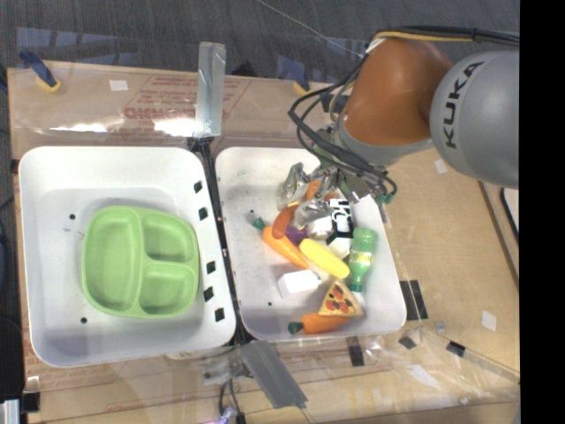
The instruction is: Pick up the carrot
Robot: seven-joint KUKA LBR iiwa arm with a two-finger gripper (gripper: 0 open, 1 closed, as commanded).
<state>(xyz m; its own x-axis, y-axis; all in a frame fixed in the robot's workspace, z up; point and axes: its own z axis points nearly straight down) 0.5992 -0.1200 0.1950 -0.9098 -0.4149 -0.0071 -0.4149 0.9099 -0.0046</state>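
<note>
over the far half of the right bin (pixel 252 290), the grey arm (pixel 481 104) is pictured reaching in from the right of the view. its orange band (pixel 393 87) is turned up to the camera and the gripper (pixel 306 200) is set low among a heap of toys. whether the gripper is apart, together or clamped on anything cannot be told.

the left bin (pixel 44 193), well off to the gripper's left in the view, is taken up by a green divided plate (pixel 139 259).

the carrot (pixel 282 246), orange with a green top, is laid slantwise on the bin floor just on the camera side of the gripper, with its top pointed away to the gripper's left. a yellow piece (pixel 324 257) is laid against the carrot's thicker end. a green bottle (pixel 360 259) is seen just beyond that, on the arm's side of the gripper.

a second carrot (pixel 322 323) is lodged at the near wall, the toy farthest from the gripper, with a pizza slice (pixel 338 300) touching it. a white block (pixel 298 282) is placed between the two carrots. a small purple piece (pixel 296 234) is wedged between the carrot and the gripper.
</note>
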